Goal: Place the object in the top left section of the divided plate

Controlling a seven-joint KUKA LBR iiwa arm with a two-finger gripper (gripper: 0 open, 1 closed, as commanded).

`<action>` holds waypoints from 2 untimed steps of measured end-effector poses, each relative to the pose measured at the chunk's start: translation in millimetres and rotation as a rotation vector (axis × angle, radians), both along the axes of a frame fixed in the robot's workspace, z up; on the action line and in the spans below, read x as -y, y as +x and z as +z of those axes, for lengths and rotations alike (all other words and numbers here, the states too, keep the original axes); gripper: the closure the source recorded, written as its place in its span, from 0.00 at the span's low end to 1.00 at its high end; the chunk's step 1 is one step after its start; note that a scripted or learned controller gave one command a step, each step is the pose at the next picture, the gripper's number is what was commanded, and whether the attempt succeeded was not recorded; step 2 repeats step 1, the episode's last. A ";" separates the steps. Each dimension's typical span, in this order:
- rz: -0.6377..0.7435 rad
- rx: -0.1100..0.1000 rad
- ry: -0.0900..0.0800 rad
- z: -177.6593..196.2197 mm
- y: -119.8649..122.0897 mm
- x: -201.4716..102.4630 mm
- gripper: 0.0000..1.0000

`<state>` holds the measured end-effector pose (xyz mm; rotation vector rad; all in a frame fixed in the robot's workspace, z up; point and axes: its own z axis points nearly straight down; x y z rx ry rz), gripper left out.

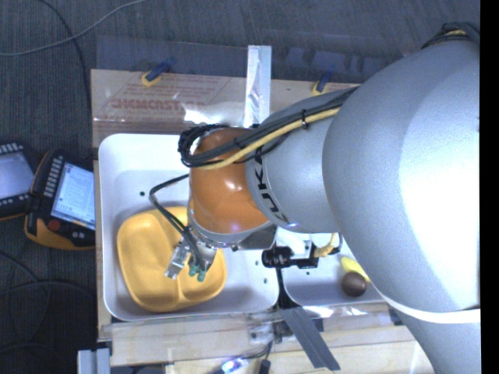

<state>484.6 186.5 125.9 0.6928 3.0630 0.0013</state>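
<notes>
Yellow divided plate (148, 259) is overhung at its right side by the gripper (187, 267), its target section lying up-left; the jaws' state cannot be told.

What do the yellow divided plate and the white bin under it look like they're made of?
Divided plate: likely moulded plastic, matte yellow, with soft rounded ridges and even colour. White bin: probably plastic too, smooth and slightly glossy, with rounded corners; painted metal can't be ruled out.

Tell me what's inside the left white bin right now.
A yellow divided plate lies in the left bin, with the gripper over its right side. The arm covers the bin's right part, so anything there is hidden.
</notes>
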 end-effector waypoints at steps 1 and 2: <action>-0.105 -0.003 -0.001 45.6 -1.0 16.3 1.00; -0.105 -0.003 -0.001 45.6 -1.0 16.3 1.00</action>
